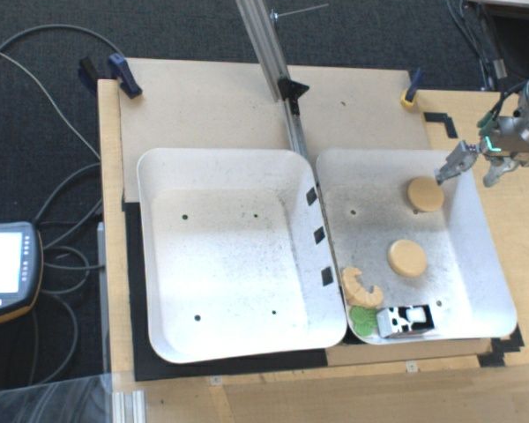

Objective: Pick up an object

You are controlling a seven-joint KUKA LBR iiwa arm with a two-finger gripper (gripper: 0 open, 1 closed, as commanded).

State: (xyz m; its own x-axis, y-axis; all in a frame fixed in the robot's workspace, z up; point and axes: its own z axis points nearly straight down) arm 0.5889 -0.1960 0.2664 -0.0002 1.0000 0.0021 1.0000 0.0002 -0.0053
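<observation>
**Right bin: pickable stock**

Right bin [476,236]: holds all items.
Gripper [474,167]: at the bin's far right rim, jaws spread, holding nothing.
Upper wooden disc [425,195]: just left of the jaws; probably light, stiff, smooth; take across its edges.
Lower wooden disc [407,258]: farther off.

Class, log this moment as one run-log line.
pincer: open, right bin's far edge | nearest: upper tan disc | held: nothing
</observation>
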